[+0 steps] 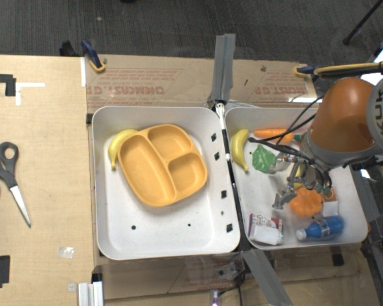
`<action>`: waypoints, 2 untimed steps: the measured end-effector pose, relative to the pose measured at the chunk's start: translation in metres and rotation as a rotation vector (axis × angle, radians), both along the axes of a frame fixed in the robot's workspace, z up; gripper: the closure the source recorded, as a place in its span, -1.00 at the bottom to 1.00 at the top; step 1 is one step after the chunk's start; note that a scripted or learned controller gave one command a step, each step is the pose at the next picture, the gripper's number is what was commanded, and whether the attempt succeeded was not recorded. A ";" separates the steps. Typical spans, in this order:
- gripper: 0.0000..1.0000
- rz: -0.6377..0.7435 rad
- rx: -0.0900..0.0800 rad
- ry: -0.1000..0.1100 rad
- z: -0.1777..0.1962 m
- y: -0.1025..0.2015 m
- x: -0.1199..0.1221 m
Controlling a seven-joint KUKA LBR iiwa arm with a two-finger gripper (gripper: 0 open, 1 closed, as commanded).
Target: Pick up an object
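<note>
orange lump sits right bin, mid-right | gripper hangs just beside it, camera-left and slightly above | finger spread: can't tell, cables clutter it | nothing seen between fingers | blue bottle lies just below lump

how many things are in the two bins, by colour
yellow: 3, a divided plastic plate, a banana beside it, a banana in the right bin
orange: 2
green: 1
blue: 1 bottle
white: 1 packet
total: 8

Yellow-orange plate; yellow banana; blue bottle; white bins.
</note>
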State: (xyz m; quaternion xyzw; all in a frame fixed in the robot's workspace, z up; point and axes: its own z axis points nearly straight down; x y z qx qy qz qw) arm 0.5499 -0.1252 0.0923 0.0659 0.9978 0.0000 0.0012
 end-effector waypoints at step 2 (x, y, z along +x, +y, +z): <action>-1.00 -0.070 0.005 0.015 0.000 -0.010 0.103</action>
